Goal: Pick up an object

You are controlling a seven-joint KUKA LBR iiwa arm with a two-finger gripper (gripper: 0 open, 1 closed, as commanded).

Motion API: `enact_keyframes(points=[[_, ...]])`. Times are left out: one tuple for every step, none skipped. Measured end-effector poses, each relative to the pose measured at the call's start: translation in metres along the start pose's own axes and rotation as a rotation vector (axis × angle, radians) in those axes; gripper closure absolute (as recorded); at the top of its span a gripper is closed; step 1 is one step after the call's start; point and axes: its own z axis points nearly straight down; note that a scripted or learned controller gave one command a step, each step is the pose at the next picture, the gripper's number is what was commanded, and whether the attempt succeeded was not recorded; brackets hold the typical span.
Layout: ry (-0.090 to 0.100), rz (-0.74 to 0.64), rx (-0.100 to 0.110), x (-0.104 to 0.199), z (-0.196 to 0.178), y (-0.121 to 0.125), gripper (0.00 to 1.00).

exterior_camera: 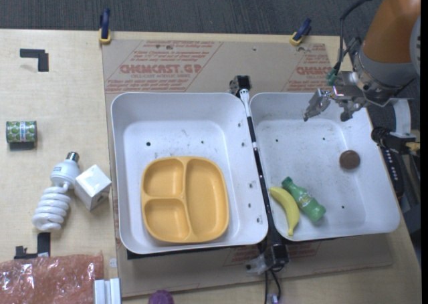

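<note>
We see the metal hand (329,104) above the right bin's (374,226) back edge, fingers spread, holding nothing | curved yellow banana (286,209) touches green bottle (305,200) | round brown piece (349,160), unclear

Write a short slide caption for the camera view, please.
Gripper above right bin holding banana, green bottle; yellow tray in left bin.

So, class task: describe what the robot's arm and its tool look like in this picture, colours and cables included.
The arm is grey with a broad, rounded orange band above the wrist. Dark cables loop beside it near the picture's top right corner. At its end sits the tool, a small assembly of bare silvery metal with slim parts pointing out over the right bin, and a small green detail at its top.
</note>
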Motion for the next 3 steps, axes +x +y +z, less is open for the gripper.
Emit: enact_keyframes(points=[[0.000,-0.002,-0.001,-0.005,0.140,0.044,0.00],[0.000,0.002,-0.001,-0.009,0.135,-0.022,0.00],[0.000,0.002,-0.001,-0.016,0.140,-0.083,0.00]])
